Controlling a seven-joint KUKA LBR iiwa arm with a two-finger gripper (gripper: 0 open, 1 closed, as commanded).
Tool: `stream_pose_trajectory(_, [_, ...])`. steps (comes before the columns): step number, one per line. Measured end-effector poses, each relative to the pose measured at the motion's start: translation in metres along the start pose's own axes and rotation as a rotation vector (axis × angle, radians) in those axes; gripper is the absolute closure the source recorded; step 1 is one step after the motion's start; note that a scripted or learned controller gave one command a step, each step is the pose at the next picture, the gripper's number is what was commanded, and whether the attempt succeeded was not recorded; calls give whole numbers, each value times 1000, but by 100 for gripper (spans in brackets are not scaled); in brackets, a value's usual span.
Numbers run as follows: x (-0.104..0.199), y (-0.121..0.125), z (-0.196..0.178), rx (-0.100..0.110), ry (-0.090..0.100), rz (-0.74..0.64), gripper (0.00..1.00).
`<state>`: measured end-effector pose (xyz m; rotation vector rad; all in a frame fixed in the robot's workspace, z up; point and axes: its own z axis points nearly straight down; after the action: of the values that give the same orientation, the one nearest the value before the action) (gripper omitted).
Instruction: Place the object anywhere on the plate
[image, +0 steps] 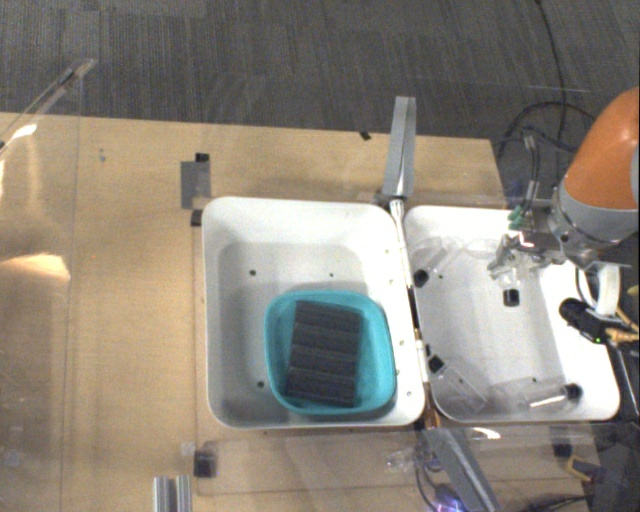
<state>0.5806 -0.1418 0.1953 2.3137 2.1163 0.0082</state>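
A teal square plate (376, 345) lies in the left bin (228, 330), toward its front. A dark grey ridged block (323, 352) rests flat on the plate, roughly at its centre. My gripper (510, 262) hangs over the back of the right bin (470, 345), well to the right of the plate and apart from the block. Nothing is visibly held in it. The arm's orange band (608, 150) rises at the right edge.
A grey divider post (401, 150) stands behind the seam between the two bins. A pale stick-like piece (545, 400) lies near the right bin's front right corner. Cables (590, 318) run beside the arm on the right. Bare wooden bench (100, 300) extends left.
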Motion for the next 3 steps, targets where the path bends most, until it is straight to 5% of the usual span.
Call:
stream_pose_trajectory(1, [81,-66,-28,2,1,-30,100])
stream_pose_trajectory(2, [153,-62,-9,4,2,-209,100])
stream_pose_trajectory(3, [153,-62,-9,4,2,-209,0])
